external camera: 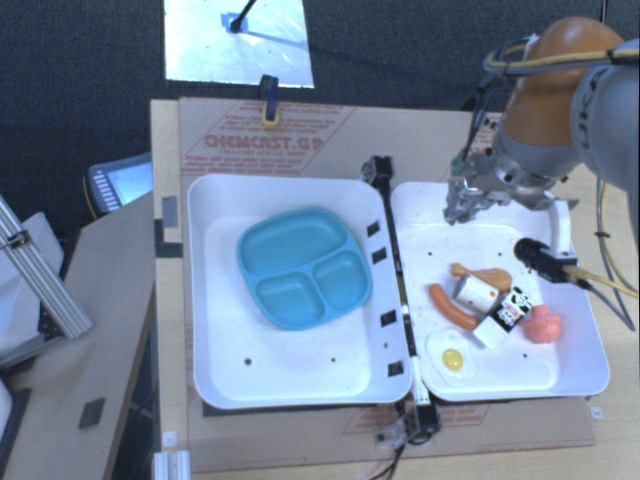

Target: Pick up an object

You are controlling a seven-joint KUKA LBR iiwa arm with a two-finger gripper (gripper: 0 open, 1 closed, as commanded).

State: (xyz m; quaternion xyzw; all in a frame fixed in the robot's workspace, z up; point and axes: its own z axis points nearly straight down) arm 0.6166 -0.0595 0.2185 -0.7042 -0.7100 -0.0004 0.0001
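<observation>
hovering over the far end of the right bin (580, 368), the end effector (462, 208) hung above bare white floor; whether it was wide or narrow i could not tell. the toys lay clustered nearer: sausage (452, 306), fried egg (451, 353), pink lump (543, 324). the blue tray (303, 280) sat in the left bin (215, 368).

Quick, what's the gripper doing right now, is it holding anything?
Gripper: up over the back of the right bin, apart from the toys; open or closed cannot be told.
</observation>
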